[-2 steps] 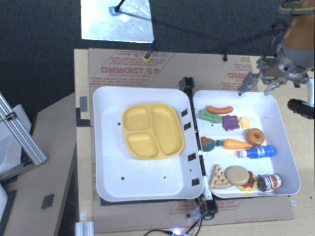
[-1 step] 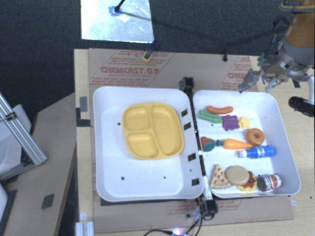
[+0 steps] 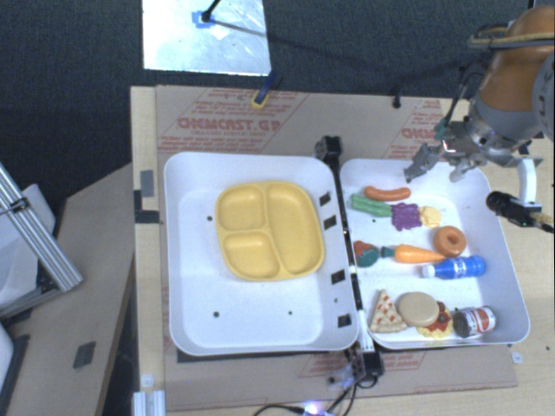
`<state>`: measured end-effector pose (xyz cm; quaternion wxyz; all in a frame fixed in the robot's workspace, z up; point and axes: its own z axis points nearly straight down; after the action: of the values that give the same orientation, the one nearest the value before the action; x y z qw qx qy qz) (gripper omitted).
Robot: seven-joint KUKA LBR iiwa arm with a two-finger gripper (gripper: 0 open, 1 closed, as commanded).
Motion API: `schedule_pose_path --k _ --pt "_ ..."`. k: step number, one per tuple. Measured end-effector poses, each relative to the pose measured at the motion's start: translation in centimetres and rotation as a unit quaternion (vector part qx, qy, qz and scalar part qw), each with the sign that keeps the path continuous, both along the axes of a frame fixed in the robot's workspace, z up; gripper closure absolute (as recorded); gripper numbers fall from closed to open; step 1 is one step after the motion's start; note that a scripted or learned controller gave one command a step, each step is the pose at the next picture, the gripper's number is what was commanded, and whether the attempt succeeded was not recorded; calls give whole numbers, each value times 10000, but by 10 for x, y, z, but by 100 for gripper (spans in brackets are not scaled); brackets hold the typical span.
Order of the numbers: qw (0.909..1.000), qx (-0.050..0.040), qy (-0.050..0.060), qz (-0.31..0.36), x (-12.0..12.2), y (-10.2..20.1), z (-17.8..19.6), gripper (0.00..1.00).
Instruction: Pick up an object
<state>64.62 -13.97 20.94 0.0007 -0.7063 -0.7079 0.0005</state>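
Note:
My gripper [image 3: 439,166] hangs open over the far edge of the right bin [image 3: 512,302], its two fingers spread with nothing between them. Just below it in the bin lie a red sausage [image 3: 388,193], a green pepper [image 3: 370,206] and purple grapes [image 3: 405,217]. Further toward the front are a donut [image 3: 449,241], a carrot [image 3: 409,254], a blue bottle [image 3: 453,269], a pizza slice [image 3: 387,312], a burger [image 3: 420,309] and a small can [image 3: 474,321].
The left bin [image 3: 191,310] holds a yellow divided plate [image 3: 267,230]. A black-clipped ridge [image 3: 342,232] separates the two bins. A shiny square sheet [image 3: 206,22] lies beyond the bench at the back.

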Motion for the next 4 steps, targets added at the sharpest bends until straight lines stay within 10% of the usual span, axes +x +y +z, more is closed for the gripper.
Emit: schedule_pose_path --k 3,4 --pt "10000 -9 -52 -8 -1 -8 -110 0" --pt "10000 -9 -46 -8 -1 -8 -102 100"
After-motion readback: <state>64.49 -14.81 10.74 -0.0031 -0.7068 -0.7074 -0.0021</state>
